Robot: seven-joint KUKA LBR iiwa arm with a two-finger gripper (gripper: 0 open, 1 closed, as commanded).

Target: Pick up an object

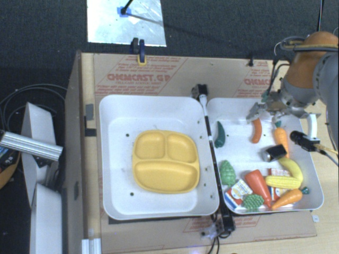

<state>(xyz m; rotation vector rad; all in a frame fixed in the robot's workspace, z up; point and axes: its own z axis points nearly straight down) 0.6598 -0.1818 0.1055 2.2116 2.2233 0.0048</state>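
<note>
Orange chili toy (256, 131) lay in the right bin (233, 110), upper middle, just beneath the claw (263, 111). Claw fingers were spread, pinching nothing. Yellow divided plate (166, 161) sat in the left bin (116, 115).

Smooth white plastic bins (159, 107); glossy yellow plastic divided tray (166, 161); shiny plastic toy vegetables (267, 184); matt printed cardboard base (175, 73); crinkled reflective foil sheet (126, 15).

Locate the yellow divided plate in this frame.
The yellow divided plate lies in the middle of the left bin, left of the divider between the bins, away from the toy food in the right bin.
</note>
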